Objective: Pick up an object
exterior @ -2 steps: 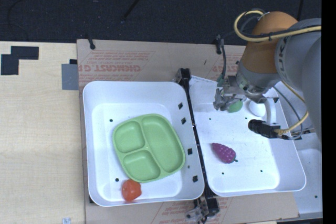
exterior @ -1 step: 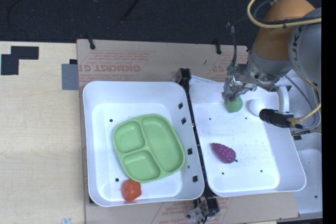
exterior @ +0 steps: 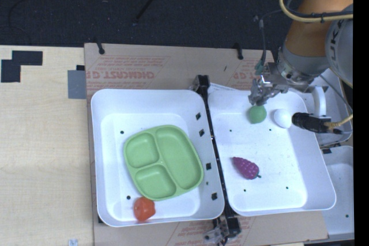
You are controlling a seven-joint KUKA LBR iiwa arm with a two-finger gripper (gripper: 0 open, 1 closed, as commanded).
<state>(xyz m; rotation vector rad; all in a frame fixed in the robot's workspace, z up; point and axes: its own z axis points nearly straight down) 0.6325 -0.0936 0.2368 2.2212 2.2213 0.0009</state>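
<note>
Green and round, a small ball (exterior: 257,114) lies near the back wall of the right bin (exterior: 323,181), the gripper (exterior: 260,96) just above it. I cannot tell how its fingers stand. A straight, centred drop should straddle it cleanly.

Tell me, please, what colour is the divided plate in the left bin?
Light green; the divided plate shows clearly in the camera view.
</note>
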